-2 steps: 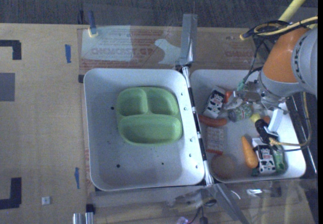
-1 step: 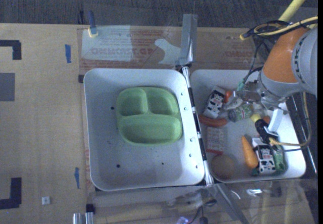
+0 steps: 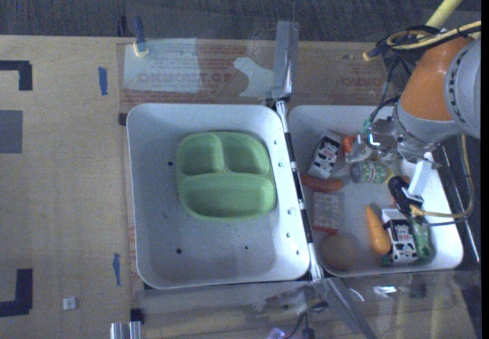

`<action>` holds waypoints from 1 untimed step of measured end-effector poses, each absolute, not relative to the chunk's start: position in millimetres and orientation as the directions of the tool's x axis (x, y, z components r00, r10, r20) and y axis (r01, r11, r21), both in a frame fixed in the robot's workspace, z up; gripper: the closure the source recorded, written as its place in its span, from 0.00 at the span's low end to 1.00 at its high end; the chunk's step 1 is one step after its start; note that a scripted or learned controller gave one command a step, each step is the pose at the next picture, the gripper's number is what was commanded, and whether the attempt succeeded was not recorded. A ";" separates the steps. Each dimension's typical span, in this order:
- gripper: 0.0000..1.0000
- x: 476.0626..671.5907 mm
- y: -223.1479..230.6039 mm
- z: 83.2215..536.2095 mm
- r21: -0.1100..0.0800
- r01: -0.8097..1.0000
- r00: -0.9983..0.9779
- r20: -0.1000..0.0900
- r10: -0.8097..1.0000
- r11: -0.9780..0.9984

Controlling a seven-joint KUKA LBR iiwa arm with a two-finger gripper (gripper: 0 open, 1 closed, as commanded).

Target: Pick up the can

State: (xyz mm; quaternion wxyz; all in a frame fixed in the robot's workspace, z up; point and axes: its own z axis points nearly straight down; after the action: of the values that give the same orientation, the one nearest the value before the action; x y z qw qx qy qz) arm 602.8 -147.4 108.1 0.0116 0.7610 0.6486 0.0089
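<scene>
1. The can [image 3: 371,172] lies on its side in the right bin [image 3: 451,250], in the upper part of it, toward the right of the frame; its body is greenish-grey with a pale end.
2. The gripper [image 3: 380,140] is just above the can in the picture, very near to it; whether it touches the can I cannot tell, and whether it is apart or together I cannot tell either, because the wrist covers it.
3. The arm [image 3: 443,93] comes in from the right edge of the frame, with its orange band above the wrist; cables hang around it.
4. Left of the can there is a small white carton [image 3: 326,155] with dark marks; below it lies a red, long object [image 3: 322,184].
5. Lower in the same bin lie an orange carrot [image 3: 377,230], a second white carton [image 3: 402,237] on something green, a brown round object [image 3: 339,251] and a flat pale packet [image 3: 327,209].
6. The left bin [image 3: 153,253] holds a green divided plate [image 3: 225,175], about in its middle; the two bins touch side by side at the centre of the frame.
</scene>
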 end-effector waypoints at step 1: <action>1.00 592.3 -92.0 225.0 0.002 1.000 0.026 -0.001 1.000 -0.026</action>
State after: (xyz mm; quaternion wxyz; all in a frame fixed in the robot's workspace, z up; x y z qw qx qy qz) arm 592.3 -92.0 225.0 0.0007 0.7162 0.6979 0.0003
